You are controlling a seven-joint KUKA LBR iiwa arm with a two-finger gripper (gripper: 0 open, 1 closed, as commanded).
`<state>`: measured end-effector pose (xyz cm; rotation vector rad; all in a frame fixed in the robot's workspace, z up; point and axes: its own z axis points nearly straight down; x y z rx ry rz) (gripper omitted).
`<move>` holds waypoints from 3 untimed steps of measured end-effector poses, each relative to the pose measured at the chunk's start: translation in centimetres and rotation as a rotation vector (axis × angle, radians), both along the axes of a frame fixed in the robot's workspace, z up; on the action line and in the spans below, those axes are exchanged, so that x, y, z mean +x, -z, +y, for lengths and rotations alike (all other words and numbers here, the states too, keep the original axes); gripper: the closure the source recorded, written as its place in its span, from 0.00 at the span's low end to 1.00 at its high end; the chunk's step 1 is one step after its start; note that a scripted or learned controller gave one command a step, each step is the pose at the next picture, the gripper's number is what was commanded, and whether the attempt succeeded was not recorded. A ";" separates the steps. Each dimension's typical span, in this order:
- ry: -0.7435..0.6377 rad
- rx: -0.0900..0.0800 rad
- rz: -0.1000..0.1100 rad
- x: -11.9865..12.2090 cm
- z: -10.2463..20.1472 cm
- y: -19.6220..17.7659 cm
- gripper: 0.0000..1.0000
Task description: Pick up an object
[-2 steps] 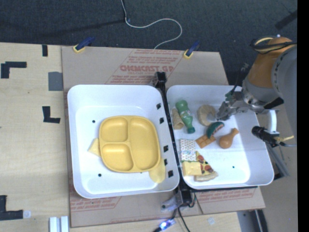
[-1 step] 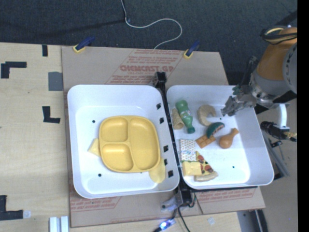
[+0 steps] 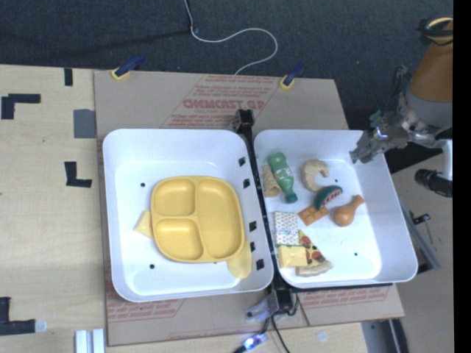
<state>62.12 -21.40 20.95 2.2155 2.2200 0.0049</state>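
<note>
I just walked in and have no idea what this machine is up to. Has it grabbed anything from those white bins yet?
Nothing looks picked up so far. The two-finger gripper sits at the upper right rim of the right white bin, with nothing visible between its fingers. The toy foods, such as the green toy bottle and the brown toy drumstick, lie in the bin. Reaching in, grasping and lifting one are all left.

Dark blue-grey carpet (image 3: 88, 17) covers the floor beyond the bench. A light wooden bench top (image 3: 44, 197) carries black tape marks (image 3: 18, 105). A thin white cable (image 3: 235, 39), possibly loose, crosses the carpet.
</note>
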 end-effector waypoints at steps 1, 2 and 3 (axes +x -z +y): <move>0.000 0.002 0.004 0.1 0.1 -1.6 1.00; -0.004 0.003 0.008 0.3 5.9 -0.5 1.00; -0.005 0.003 0.008 1.3 11.0 -0.1 1.00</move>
